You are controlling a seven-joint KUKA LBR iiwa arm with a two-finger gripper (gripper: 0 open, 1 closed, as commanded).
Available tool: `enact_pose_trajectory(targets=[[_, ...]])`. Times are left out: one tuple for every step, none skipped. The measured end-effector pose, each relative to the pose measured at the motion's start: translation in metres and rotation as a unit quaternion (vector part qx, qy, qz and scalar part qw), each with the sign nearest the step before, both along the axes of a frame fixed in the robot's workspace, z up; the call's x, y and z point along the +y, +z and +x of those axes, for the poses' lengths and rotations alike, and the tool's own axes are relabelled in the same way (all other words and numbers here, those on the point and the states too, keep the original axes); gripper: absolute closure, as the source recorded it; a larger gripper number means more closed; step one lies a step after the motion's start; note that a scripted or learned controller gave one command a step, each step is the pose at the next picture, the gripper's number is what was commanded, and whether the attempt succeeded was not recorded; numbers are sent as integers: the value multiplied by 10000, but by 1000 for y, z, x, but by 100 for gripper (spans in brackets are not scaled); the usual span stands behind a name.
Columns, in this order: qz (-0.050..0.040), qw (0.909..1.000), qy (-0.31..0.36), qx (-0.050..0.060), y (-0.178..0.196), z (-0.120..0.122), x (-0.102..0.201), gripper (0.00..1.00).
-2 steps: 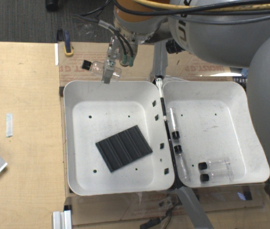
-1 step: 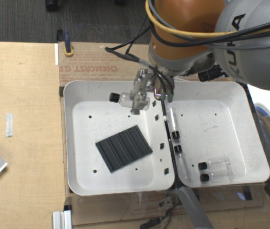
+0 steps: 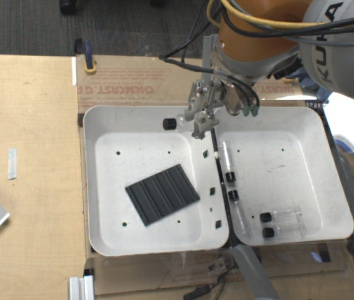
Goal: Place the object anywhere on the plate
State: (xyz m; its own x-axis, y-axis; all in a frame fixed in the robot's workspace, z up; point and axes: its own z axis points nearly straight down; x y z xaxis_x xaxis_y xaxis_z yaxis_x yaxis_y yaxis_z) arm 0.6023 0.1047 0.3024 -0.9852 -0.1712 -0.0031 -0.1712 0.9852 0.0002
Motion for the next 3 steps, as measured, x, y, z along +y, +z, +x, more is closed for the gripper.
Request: enact_pose_trajectory(targets=[[1,9889,-1484,6,-40,27,24,100],[1,9885,-1513,-4,-11,49,-12,100],[3,9998,213,-7,10,46,42,100]])
